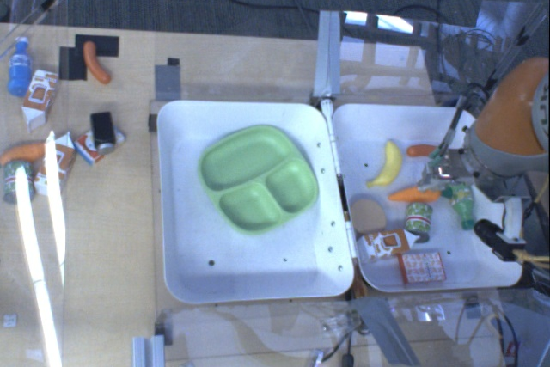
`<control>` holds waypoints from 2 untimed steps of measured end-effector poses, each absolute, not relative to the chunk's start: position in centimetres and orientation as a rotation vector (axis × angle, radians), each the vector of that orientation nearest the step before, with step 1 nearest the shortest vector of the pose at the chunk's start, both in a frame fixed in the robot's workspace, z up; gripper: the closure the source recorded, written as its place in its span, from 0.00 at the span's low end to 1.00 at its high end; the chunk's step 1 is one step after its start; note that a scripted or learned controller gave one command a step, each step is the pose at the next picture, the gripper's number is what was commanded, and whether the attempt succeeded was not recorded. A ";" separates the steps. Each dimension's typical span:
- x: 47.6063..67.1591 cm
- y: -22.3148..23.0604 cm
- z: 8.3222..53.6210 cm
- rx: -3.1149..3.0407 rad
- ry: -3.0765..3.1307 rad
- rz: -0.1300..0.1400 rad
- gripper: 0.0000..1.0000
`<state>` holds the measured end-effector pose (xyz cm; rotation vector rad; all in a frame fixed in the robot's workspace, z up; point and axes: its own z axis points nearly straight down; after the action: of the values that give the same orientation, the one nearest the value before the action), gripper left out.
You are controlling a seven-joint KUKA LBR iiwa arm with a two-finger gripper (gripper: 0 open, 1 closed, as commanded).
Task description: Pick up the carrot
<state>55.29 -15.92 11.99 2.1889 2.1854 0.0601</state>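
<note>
carrot (413, 195) in right bin (498, 271), green tray (258, 178) left

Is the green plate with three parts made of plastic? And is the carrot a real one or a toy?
The green three-part plate in the left white bin looks like moulded plastic: one even colour, rounded edges, a soft matte surface. The small orange carrot in the right bin, beside the gripper, is probably a plastic toy, since its colour is flat and smooth, but it is too small here to be sure.
</note>
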 end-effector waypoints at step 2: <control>54.7 -17.0 10.4 1.981 2.400 0.047 0.00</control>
<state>54.67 -17.04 10.36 1.9812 2.3998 0.0468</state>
